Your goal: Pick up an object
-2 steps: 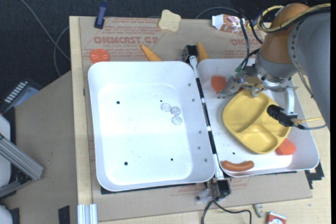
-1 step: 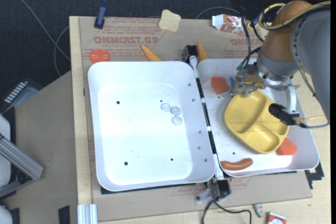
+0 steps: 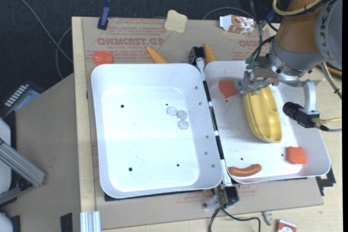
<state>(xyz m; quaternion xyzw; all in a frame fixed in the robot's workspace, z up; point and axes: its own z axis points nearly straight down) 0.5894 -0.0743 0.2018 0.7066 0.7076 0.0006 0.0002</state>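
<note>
Sausage [image 3: 244,170] lies lowest in the right bin [image 3: 321,163]; arm bends down, tool [image 3: 253,84] over the banana [image 3: 262,112], grip state unclear

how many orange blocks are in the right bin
2: one orange block near the bin's far left corner beside the gripper, another orange block near its front right corner. The arm may hide more.

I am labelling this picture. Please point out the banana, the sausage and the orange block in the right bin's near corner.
banana [image 3: 262,115], camera view, middle of its yellow body.
sausage [image 3: 244,170], camera view, middle of its length.
orange block [image 3: 296,155], camera view, centre of its top face.
</note>
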